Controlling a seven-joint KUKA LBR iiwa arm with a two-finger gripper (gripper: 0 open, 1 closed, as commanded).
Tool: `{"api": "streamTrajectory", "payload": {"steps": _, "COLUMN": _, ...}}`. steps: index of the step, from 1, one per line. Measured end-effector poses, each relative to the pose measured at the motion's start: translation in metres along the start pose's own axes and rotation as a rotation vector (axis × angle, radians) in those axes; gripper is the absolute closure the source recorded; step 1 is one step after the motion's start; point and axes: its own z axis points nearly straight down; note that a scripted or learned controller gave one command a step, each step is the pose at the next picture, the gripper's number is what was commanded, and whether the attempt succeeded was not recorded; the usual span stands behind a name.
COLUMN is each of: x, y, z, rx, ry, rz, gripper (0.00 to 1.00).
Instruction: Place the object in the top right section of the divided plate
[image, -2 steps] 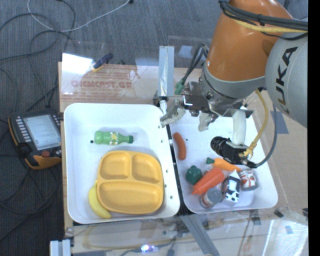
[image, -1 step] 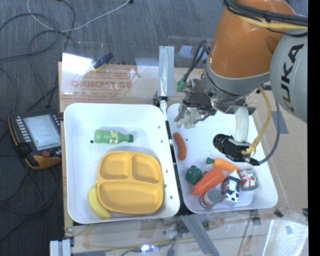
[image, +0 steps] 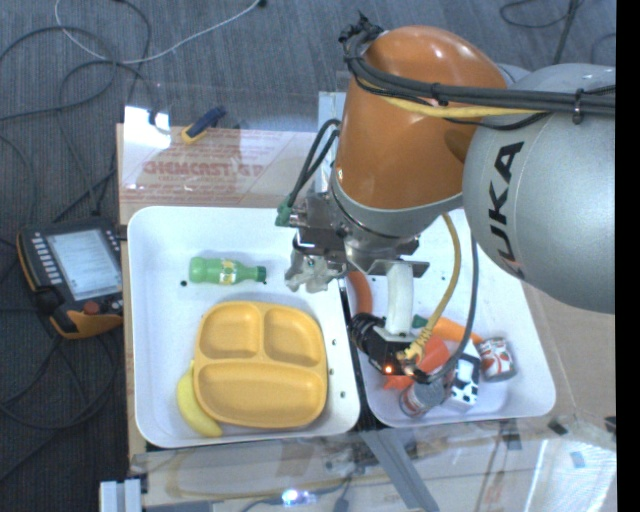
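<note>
Two white bins (image: 140, 300) are set side by side on the counter, the left one carrying one yellow divided plate (image: 262, 362), one green bottle (image: 226, 270) and one banana (image: 196, 408). The hand (image: 318, 268) is hung over the divide between bins, likely mid-transfer; whether anything is gripped cannot be told, and the plate's top right section (image: 297, 338) is seen bare.

Robotics lab bench
A grey and orange KUKA arm (image: 470, 150) is reaching over two white bins (image: 150, 330), while loose cables (image: 90, 40) are trailing across grey carpet on the far side and a teach pendant (image: 70, 275) is lying at the left
</note>
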Motion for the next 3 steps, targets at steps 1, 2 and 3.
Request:
{"api": "streamTrajectory", "payload": {"steps": 1, "x": -0.05, "y": 0.003, "z": 0.159, "rx": 0.005, "ry": 0.002, "rz": 0.179, "gripper": 1.0}}
{"api": "streamTrajectory", "payload": {"steps": 2, "x": -0.002, "y": 0.005, "z": 0.232, "rx": -0.016, "ry": 0.012, "rz": 0.252, "gripper": 1.0}}
{"api": "streamTrajectory", "payload": {"steps": 3, "x": -0.051, "y": 0.007, "z": 0.175, "rx": 0.003, "ry": -0.001, "rz": 0.265, "gripper": 1.0}}
